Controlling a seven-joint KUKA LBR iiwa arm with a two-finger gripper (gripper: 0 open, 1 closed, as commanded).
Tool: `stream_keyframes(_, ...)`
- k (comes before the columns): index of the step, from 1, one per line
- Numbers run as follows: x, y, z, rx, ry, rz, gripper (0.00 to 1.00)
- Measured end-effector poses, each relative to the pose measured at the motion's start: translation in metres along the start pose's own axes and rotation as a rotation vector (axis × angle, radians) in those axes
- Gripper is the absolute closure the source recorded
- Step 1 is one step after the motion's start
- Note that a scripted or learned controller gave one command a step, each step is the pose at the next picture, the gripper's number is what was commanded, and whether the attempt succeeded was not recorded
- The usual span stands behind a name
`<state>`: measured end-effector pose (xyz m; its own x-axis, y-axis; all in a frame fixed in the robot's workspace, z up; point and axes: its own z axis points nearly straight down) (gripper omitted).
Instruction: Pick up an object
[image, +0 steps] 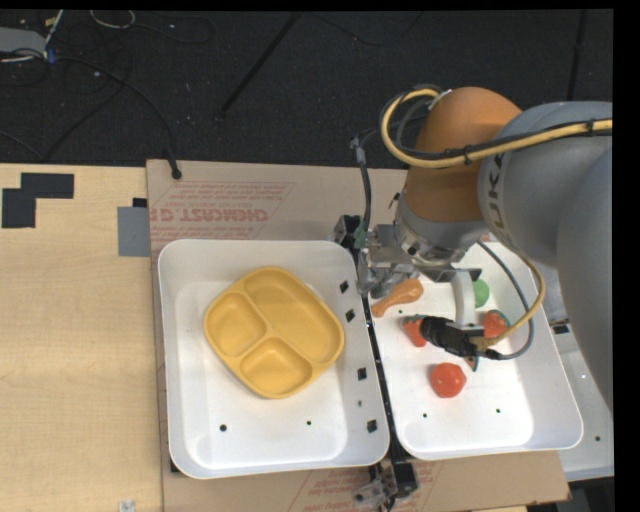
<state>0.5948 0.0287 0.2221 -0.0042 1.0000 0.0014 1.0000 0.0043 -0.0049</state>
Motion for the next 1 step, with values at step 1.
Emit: stream_keyframes(1,0.0481,-0.0198,0.0076,0.002,-0.001,0.000,1.00)
